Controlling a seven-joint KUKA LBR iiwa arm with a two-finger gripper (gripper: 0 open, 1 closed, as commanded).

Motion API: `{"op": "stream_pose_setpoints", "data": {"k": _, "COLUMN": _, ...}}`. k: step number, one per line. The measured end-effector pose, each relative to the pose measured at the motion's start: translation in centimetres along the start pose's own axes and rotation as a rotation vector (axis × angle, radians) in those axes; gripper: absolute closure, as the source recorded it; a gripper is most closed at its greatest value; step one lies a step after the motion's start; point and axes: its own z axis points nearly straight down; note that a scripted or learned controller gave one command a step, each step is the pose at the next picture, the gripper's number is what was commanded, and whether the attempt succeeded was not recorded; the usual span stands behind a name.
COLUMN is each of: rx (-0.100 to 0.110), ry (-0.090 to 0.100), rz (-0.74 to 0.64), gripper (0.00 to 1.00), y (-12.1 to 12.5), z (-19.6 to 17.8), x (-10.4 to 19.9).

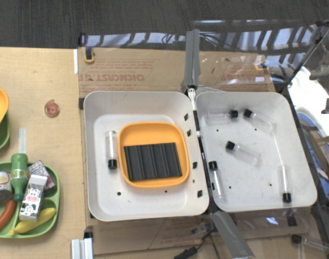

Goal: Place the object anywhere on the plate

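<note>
Left bin: holds an orange plate near its middle.
Plate: a dark ribbed block lies flat on it, toward the near edge.
Tube: clear with a black cap, lying just beside the plate's left edge, on the bin floor.
Right bin: several clear capped tubes scattered, one along the left wall, one near the right corner.
Gripper: cannot tell its state.
Table, left edge: green tray of toy food.
</note>
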Motion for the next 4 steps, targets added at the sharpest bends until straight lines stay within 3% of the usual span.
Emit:
{"op": "stream_pose_setpoints", "data": {"k": 1, "rx": -0.001, "ry": 0.000, "rz": -0.221, "gripper": 0.00, "y": 0.1, "z": 1.7, "x": -1.7}}
{"op": "stream_pose_setpoints", "data": {"k": 3, "rx": -0.001, "ry": 0.000, "rz": -0.523, "gripper": 0.00, "y": 0.0, "z": 7.2, "x": 2.6}}
{"op": "stream_pose_setpoints", "data": {"k": 4, "rx": -0.001, "ry": 0.000, "rz": -0.539, "gripper": 0.00, "y": -0.1, "z": 5.8, "x": 5.0}}
